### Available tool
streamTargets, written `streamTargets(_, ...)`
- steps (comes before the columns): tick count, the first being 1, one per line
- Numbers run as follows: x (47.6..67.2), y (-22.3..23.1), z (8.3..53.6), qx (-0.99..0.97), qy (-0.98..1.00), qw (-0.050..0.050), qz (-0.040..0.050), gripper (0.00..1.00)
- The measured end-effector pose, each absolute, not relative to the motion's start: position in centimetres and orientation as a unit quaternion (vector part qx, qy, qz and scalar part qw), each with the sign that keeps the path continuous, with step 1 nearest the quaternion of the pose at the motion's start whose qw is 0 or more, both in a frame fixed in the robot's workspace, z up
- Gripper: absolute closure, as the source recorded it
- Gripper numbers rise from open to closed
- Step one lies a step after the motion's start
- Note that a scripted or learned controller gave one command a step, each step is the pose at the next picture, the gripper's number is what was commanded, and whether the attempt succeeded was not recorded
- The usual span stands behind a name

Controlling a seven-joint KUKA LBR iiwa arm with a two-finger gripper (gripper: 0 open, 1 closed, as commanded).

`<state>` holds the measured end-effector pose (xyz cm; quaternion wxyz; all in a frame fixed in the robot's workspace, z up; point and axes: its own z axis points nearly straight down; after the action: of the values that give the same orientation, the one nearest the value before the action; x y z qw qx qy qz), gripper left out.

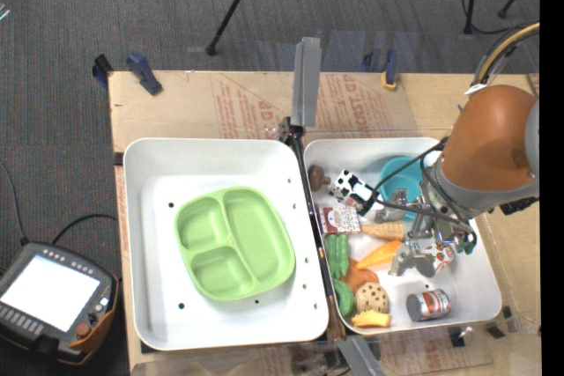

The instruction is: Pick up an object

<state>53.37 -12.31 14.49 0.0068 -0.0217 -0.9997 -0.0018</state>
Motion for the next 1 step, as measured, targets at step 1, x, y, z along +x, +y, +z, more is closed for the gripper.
streamTargets(1,50.11,-9.24,9.36,-0.039,-0.999,-0.007,0.0006,0.0)
